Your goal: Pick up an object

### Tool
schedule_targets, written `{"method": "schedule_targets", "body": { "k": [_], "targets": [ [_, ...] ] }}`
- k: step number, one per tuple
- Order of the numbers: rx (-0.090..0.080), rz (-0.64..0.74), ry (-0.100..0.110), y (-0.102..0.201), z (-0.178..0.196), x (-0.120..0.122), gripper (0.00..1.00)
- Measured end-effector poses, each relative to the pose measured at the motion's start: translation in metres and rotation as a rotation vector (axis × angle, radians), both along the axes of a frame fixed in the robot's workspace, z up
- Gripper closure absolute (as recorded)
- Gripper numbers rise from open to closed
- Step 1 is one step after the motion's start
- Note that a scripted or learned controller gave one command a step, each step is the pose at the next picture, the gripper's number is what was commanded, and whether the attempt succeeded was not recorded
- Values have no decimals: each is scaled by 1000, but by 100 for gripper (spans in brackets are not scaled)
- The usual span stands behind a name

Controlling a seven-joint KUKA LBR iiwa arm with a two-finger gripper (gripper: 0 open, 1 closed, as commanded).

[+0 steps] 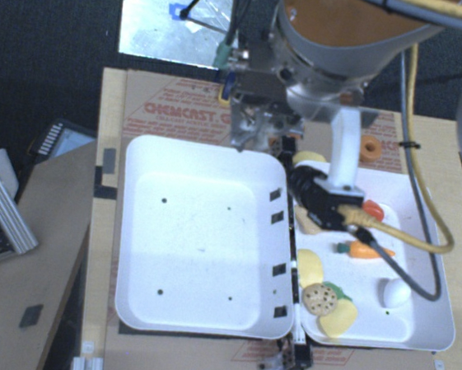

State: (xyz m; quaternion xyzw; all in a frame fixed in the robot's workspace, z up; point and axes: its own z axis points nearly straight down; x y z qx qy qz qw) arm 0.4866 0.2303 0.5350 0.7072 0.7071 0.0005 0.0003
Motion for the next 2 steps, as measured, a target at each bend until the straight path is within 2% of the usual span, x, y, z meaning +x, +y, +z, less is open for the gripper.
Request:
{"method": "schedule_targets", "body": {
  "k": [2],
  "targets": [
    [0, 4, -1, 3, 0, 0, 100]
  ]
}}
